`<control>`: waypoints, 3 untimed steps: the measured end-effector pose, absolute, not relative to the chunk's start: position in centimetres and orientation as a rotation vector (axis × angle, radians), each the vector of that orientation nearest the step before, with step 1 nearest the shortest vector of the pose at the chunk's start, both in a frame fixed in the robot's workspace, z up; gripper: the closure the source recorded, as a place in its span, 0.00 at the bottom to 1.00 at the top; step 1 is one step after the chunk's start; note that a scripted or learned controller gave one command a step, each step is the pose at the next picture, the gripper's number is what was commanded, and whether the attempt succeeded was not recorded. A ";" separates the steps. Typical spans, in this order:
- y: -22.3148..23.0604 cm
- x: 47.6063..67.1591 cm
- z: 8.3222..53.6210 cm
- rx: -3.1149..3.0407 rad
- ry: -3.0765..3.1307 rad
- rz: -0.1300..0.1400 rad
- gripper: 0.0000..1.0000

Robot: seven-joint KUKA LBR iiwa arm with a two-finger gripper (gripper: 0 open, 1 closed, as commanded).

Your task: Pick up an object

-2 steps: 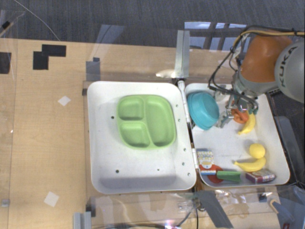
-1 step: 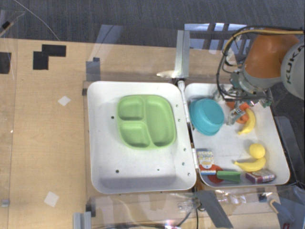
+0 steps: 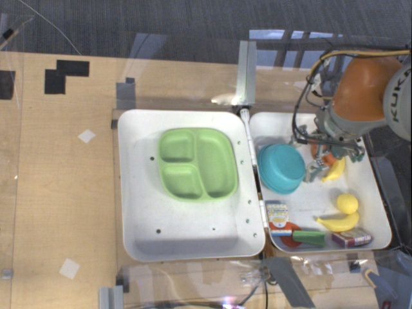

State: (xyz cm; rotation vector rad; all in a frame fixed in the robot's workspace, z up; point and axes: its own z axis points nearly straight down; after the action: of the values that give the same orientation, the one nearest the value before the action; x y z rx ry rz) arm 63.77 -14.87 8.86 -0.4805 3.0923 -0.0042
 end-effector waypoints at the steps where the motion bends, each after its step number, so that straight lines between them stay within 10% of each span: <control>1: -15.0 64.2 10.5 -0.481 3.076 -0.015 1.00; 2: -15.5 67.3 25.1 -0.515 3.074 -0.013 1.00; 3: -9.2 66.1 14.5 -0.614 3.066 -0.001 1.00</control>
State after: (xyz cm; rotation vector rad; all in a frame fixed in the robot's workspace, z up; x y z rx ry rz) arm 66.13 -9.19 14.49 -0.6144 3.0657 -0.0007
